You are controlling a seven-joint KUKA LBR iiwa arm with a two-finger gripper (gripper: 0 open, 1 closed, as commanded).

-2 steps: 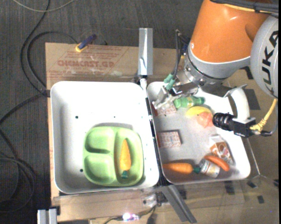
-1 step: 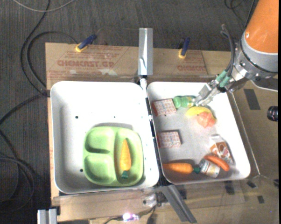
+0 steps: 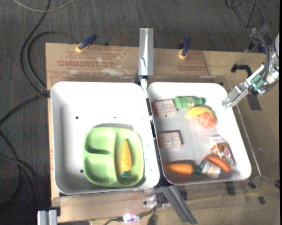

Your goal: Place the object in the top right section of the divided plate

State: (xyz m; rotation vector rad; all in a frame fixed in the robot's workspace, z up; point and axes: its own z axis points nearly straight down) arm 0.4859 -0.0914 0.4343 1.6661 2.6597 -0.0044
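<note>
At the right edge of the frame my fingers point(image 3: 232, 97) hover outside the right bin point(image 3: 234, 121), their opening unreadable, while corn point(image 3: 125, 156) lies in the green plate point(image 3: 99, 165), so a blind descent could clip the rim.

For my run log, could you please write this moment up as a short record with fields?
plate: green divided plate in the left bin
on plate: corn cob in its long right-hand section
right bin: green bottle, carrot, two small boxes, other items
end effector: at the right bin's upper right rim, nothing seen between its fingers
</note>
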